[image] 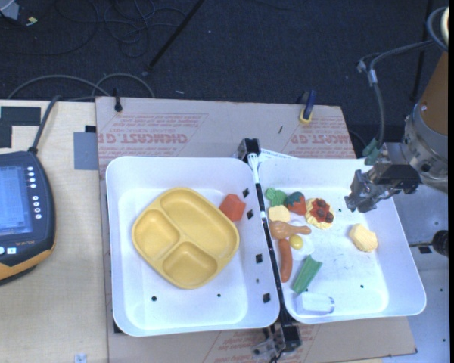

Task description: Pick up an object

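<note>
1. The yellow lump (363,238) lies at the right of the right bin (408,293), apart from the other toys.
2. Left of it cluster a pizza piece (319,212), a green and red vegetable (286,199), a sausage (285,259) and a green stick (307,272).
3. The left bin (129,293) holds a yellow divided plate (185,237) and a red block (231,206).
4. The gripper (357,201) hovers just above and left of the lump, holding nothing; the arm enters from the right edge.
</note>
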### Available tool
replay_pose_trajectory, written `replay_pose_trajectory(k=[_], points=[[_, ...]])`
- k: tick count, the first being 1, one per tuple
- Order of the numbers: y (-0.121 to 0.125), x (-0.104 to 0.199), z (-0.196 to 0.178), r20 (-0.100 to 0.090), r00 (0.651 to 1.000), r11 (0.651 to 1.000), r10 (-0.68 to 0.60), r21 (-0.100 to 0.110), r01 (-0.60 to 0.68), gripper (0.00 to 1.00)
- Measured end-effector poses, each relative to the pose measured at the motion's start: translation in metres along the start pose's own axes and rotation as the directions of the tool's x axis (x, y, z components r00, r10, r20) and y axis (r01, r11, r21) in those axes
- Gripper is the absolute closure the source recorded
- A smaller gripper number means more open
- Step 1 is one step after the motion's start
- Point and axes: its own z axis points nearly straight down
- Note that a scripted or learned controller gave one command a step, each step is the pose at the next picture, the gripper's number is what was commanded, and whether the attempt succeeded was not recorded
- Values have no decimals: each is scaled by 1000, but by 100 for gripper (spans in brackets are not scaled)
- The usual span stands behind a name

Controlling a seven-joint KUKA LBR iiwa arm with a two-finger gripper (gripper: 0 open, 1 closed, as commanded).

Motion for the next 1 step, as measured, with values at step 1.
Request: replay_pose_trajectory(k=[1], points=[[1,54,-6,-1,1000,1000,-8,-12,8,100]])
